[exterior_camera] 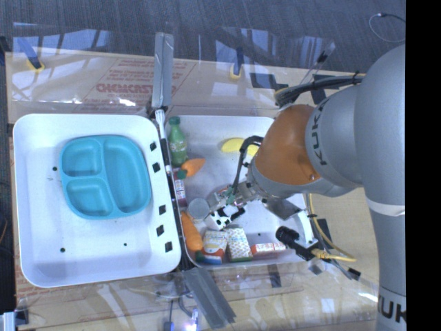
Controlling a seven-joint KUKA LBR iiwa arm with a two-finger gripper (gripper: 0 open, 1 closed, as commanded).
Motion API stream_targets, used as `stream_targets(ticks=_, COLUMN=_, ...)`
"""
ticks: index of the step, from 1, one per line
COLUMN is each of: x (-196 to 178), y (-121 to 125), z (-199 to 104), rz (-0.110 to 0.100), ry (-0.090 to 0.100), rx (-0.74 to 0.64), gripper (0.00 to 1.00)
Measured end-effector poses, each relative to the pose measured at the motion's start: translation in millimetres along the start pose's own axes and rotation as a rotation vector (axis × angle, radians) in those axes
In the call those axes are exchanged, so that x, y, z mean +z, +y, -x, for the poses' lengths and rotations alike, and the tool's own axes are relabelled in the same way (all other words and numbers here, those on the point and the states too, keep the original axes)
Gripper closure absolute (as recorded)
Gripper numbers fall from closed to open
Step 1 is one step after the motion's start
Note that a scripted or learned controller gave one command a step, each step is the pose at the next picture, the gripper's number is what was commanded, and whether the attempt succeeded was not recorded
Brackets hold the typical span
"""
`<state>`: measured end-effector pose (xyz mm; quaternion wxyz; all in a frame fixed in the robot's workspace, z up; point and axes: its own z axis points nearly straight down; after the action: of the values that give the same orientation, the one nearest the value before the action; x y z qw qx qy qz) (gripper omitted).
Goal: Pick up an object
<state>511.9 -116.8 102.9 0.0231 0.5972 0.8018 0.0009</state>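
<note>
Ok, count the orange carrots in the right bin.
2. One carrot lies beside the green bottle near the divider; the other carrot lies at the bin's front left corner. The arm could hide more.

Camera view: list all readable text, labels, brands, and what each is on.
"KUKA" (partly visible, reading vertically): grey arm beside the orange band.
Red lettering on the clear sheet behind the bins: too blurred to read reliably.
Small packages in the right bin: print too small to read.
</note>
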Motion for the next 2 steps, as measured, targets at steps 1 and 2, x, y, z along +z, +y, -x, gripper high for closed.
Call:
stream_targets(ticks=1, x=-6.3, y=-1.3, z=-4.9, rz=-0.014, ry=0.017, rx=-0.009, gripper=1.0)
stream_targets(ticks=2, x=-7.3, y=-1.1, z=-3.1, rz=-0.012, ry=0.013, rx=-0.007, gripper=0.0)
